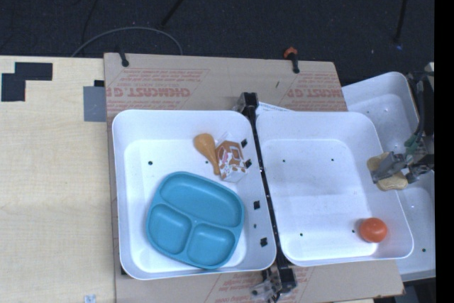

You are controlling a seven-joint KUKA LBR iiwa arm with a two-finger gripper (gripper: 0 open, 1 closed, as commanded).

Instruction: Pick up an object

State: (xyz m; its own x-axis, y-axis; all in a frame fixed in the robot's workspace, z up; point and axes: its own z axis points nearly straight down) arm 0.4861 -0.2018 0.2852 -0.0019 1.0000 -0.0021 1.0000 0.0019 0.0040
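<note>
Out at the right edge of the scene, my claw [394,168] hangs over the right rim of the right bin [312,252], about halfway between its near and far sides. It is small and dark from this height, and a pale tan thing [392,183] sits right against it on the near side. Whether that thing is pinched between my tips or merely lies beside them, I cannot tell, and I cannot tell how wide the claw stands either.

Inside the right bin, an orange-red ball [372,230] rests in the near right corner, close to the wall and well apart from my claw.

To the left, the left bin [131,152] sits side by side with the right one, their walls meeting along a dark clip strip. A blue divided plate [195,218] with three compartments lies tilted across its near half. Far of the plate, a small yellow-tan spoon-shaped toy [207,147] lies with its rounded head toward the far left. Just to its right is a crumpled clear packet with brown print [230,160], touching or nearly touching the toy.

Both bins stand on a brown cardboard sheet [213,85] with red lettering, laid over the pale wooden surface [50,188] that stretches to the left.
</note>
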